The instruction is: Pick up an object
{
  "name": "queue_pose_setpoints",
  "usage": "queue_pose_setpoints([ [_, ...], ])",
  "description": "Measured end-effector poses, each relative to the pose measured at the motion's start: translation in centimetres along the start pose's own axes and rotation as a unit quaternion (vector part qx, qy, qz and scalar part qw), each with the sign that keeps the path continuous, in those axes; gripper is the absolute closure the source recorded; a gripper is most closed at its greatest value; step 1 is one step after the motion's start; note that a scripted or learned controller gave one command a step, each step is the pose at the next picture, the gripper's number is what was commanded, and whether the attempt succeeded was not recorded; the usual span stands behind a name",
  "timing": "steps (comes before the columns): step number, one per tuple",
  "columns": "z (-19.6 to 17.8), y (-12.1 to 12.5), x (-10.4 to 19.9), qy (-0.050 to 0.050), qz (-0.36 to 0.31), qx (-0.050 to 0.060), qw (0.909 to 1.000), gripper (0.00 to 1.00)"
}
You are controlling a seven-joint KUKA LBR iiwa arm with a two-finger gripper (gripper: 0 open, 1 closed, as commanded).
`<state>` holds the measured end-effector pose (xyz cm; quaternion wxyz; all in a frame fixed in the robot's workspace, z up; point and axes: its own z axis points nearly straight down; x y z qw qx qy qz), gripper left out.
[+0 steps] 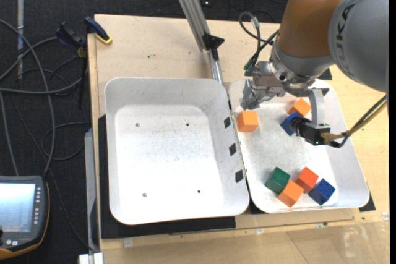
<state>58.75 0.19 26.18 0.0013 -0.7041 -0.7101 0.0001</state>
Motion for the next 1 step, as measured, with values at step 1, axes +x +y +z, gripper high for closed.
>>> queue_pose_setpoints([
  [1,2.04,-1.9,4.37,0.0,0.0,0.001,1.0,1.0],
])
